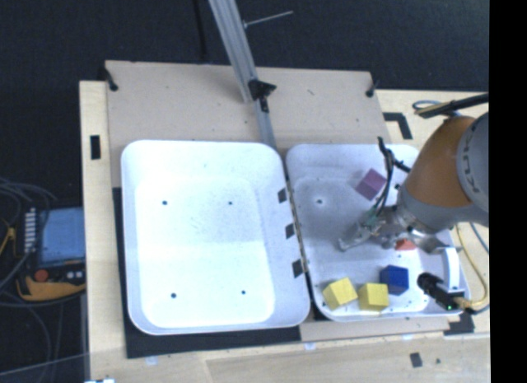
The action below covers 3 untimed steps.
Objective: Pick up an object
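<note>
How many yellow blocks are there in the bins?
2: both yellow blocks lie in the right bin near its front edge, one beside the other. The arm may hide more.

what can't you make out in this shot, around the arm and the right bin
- Gripper, camera view: too small and blurred to tell whether it is open or shut.
- Red object, camera view: mostly hidden under the arm; shape unclear.
- Right bin: its right rim is covered by the arm.
</note>
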Each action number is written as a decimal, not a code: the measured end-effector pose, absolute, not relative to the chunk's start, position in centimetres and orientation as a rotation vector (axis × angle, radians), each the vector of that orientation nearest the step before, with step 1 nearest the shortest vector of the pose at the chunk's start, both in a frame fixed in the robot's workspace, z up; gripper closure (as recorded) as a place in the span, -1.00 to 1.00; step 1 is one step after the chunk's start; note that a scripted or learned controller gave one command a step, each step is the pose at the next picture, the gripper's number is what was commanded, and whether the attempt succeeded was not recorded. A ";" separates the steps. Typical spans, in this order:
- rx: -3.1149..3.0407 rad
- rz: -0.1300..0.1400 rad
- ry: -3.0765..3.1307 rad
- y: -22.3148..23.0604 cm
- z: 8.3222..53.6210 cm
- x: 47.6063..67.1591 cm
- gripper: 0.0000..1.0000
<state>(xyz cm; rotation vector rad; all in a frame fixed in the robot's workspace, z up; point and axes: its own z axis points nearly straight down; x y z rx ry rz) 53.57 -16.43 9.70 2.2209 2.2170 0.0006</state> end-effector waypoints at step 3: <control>2.213 0.005 2.219 -16.5 21.6 53.1 1.00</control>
